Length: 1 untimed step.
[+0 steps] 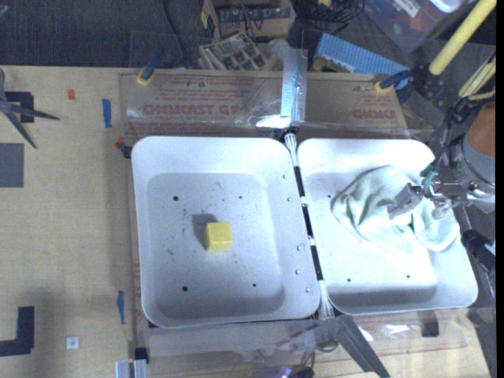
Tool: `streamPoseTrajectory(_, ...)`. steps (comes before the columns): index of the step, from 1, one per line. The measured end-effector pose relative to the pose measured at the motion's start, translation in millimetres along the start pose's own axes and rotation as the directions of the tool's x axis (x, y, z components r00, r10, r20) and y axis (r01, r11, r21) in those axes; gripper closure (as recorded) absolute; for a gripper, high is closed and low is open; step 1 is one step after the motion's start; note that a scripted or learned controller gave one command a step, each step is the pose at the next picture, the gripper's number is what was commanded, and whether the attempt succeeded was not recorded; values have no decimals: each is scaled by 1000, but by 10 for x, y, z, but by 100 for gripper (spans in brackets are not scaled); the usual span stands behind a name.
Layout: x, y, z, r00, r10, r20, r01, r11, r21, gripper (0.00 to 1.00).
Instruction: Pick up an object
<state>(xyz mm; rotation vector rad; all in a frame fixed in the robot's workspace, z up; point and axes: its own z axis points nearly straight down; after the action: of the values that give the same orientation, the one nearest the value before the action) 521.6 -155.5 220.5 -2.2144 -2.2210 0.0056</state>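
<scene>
Cloth (368, 199) is floppy, so the gripper (411, 197), can't tell its grip state, might just snag a fold and drop it.

Pale wooden bench (63, 235), dark cluttered floor (79, 14) behind.

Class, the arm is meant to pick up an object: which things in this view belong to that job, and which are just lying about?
Job: pincer; pale green cloth in the right bin; yellow block in the left bin.

Lying about: scissors; blue clamp.
</scene>
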Motion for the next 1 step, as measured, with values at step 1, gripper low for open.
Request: streamPoseTrajectory(1,249,-420,1062,996,87,0,-87,996,0,0)
